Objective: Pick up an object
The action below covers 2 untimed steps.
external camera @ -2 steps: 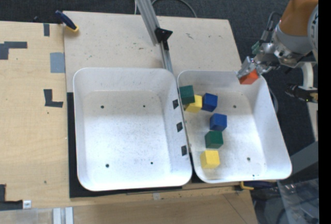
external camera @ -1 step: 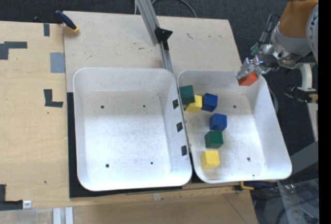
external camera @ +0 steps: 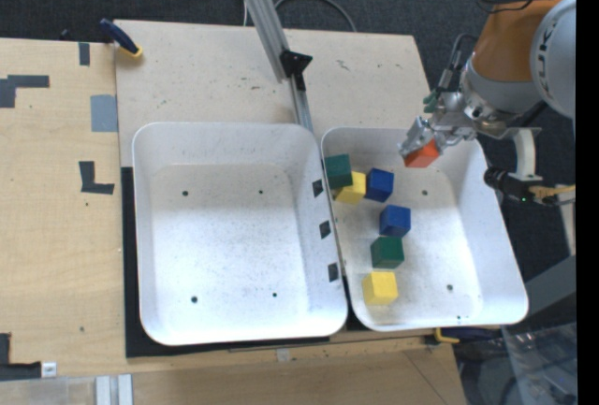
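The gripper (external camera: 418, 149) hangs over the upper part of the right bin (external camera: 487, 244), with an orange block (external camera: 423, 153) pinched between its fingers and raised off the bin floor. The fingers are closed onto the block, which sits tilted, its lower corner pointing down toward the bin. The arm (external camera: 524, 38) comes in from the upper right, its orange band above the wrist, the grey wrist angled down and to the left so the gripper points into the bin from its far right corner.

Below and left of the held block, six blocks lie on the floor of the right bin. A green block (external camera: 338, 170) sits near the bin's upper left corner, touching a yellow block (external camera: 352, 190) just below it. A blue block (external camera: 379, 184) lies just beside those two, to their right. Further down come another blue block (external camera: 395, 220), a second green block (external camera: 387, 252) touching it from below, and a second yellow block (external camera: 380, 286) nearest the front rim.

The left bin (external camera: 150, 235) stands beside the right one, their rims touching.
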Motion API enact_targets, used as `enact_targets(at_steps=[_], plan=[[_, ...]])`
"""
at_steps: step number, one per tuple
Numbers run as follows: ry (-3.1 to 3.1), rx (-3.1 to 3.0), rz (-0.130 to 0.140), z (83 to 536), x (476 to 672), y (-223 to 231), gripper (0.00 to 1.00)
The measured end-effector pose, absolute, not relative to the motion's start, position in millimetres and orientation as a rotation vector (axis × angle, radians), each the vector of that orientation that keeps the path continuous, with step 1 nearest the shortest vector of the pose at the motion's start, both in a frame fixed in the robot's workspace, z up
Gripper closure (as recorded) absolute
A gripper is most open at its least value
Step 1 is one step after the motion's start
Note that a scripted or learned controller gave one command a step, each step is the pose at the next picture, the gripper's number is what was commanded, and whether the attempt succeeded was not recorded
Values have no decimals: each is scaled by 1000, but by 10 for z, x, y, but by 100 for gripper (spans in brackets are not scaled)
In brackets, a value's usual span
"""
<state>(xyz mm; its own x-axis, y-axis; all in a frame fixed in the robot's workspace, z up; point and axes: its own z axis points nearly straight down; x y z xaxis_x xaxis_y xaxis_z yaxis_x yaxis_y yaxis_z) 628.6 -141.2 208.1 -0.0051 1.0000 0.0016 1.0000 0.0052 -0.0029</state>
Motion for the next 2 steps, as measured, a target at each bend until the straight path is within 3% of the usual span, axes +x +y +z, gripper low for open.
enact_targets(at_steps=[2], plan=[[-2226, -2211, 1, 2042, 5914, -266, 100]])
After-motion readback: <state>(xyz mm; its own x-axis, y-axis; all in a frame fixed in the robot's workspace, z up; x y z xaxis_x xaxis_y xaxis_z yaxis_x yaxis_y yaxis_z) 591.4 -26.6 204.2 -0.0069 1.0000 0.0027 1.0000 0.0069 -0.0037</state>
